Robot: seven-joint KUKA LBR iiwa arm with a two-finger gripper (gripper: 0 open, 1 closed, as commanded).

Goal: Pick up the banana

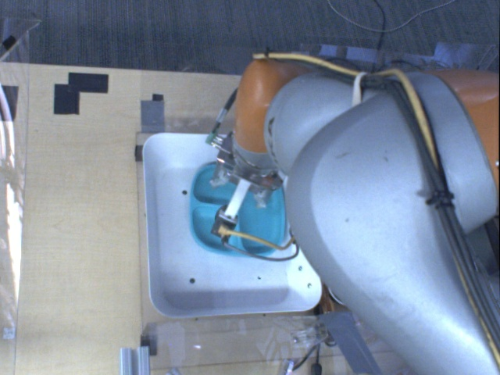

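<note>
Bin: a white bin is set on the bench.
Blue thing: a blue thing is laid in the bin's middle.
Arm: the bin's right edge is covered by the grey arm.
Hand: the gripper is held over the blue thing; open or shut cannot be told.
Fruit: the banana's place cannot be told.

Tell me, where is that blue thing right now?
The blue object lies in the white bin, toward its right side in the camera view, directly beneath the wrist of the grey arm.

Dark blue-grey carpet floor, thin cable looping across it, pale wooden bench with black square marks
</note>
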